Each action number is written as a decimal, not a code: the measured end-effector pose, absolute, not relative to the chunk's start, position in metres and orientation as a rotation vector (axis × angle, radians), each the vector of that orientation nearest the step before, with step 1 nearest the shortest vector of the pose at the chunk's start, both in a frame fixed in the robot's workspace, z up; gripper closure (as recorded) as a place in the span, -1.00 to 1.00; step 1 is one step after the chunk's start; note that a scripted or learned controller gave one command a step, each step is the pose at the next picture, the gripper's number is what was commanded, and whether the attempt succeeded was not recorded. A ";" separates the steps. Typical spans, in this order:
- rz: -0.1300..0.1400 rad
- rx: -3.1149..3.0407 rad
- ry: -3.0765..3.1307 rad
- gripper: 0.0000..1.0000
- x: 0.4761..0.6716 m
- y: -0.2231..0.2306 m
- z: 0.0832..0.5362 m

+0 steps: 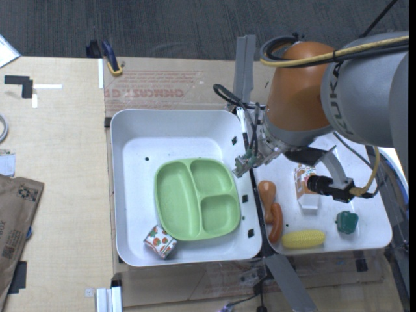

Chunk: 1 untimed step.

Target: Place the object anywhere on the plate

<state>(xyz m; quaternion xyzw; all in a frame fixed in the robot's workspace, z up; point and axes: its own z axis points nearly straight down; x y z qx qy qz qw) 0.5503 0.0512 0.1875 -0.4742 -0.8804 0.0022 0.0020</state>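
Observation:
A light green divided plate point(195, 197) lies in the left bin point(130, 142), with nothing on it. My gripper point(244, 164) hangs below the orange-and-grey wrist, over the wall between the two bins, just off the plate's upper right rim. I see nothing held in it. In the right bin point(377, 236) lie an orange-brown sausage-like piece point(267, 192), a red sausage point(276, 220), a yellow corn cob point(302, 239), a white carton with red print point(305, 186) and a small green toy point(348, 222). The arm hides the far part of the right bin.
A small carton with a strawberry pattern point(160, 242) leans in the left bin's near corner, touching the plate's lower left edge. Cables and a black fitting point(331, 188) hang from the arm over the right bin. Cardboard point(162, 86) lies behind the bins.

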 end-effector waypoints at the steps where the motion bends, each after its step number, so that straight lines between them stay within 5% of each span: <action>1: 0.006 -1.303 -2.856 1.00 0.598 0.127 0.148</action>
